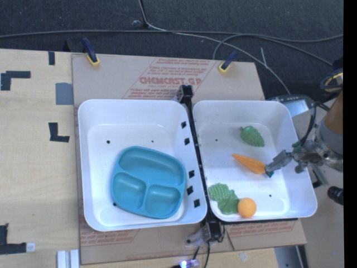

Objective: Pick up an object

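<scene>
Cardboard sheet beneath the bins: red printed lettering, reversed and upside down in the camera view, largest line apparently "CHEMCAST GP"; smaller red lines above and along the lower edge illegible.

A divided tray lies in the left bin; toy foods in the right bin.

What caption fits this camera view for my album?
Grey robot gripper reaches toward a long orange toy carrot in the right white bin.
</scene>
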`<state>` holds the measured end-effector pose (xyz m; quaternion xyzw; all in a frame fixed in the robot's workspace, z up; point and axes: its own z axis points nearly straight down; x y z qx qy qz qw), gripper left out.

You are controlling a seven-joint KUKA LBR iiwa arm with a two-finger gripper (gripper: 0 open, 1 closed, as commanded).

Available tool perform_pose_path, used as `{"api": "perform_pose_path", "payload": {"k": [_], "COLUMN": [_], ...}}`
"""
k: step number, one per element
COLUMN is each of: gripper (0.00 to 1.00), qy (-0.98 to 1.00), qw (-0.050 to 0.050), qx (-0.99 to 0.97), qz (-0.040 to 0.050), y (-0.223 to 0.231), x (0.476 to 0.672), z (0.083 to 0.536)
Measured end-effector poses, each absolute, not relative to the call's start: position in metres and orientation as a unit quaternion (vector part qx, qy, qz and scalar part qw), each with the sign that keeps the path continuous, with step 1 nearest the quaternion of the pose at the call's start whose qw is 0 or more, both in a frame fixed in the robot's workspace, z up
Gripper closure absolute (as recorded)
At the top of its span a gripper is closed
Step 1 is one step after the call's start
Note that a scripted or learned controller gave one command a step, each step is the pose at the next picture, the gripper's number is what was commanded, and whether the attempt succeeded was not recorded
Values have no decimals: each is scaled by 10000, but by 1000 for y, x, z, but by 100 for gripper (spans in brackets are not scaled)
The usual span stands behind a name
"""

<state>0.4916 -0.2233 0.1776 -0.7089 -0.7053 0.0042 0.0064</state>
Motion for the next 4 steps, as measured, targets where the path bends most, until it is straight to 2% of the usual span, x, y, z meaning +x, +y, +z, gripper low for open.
{"api": "perform_pose_path", "payload": {"k": [1,2,3,4], "gripper": [0,0,0,100], "qy": [-7071,-7069,-7073,-7073], "qw": [5,29,-4,-27], "qx": [-7071,-7073,-7069,-7069], "qz": [9,17,9,0], "y": [-223,-222,-221,-222], "x": [495,489,489,490], "z": [185,122,83,96]}}
